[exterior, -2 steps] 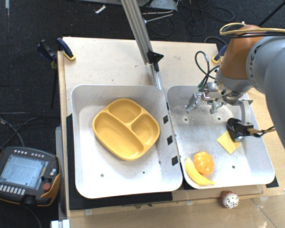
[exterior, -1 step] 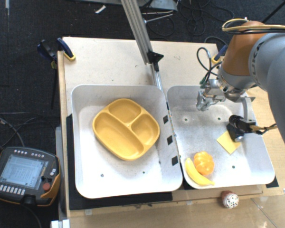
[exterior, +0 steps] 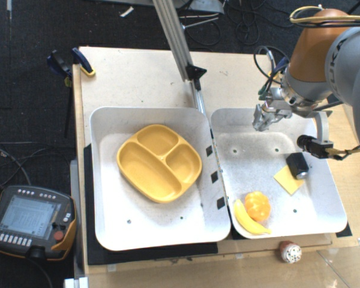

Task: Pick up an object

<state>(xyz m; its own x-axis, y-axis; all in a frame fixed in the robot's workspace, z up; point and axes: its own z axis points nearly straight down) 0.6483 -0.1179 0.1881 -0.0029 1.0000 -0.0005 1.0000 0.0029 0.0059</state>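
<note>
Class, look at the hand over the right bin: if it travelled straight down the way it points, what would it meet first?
Probably the bare floor of the right bin near its far edge. The hand points down there, though depth is unclear.

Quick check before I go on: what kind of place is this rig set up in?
Likely a robotics lab. A teach pendant lies on the dark floor, loose cables trail behind the bench, and the two white bins hold toy-like items such as a yellow divided plate and a banana.
</note>
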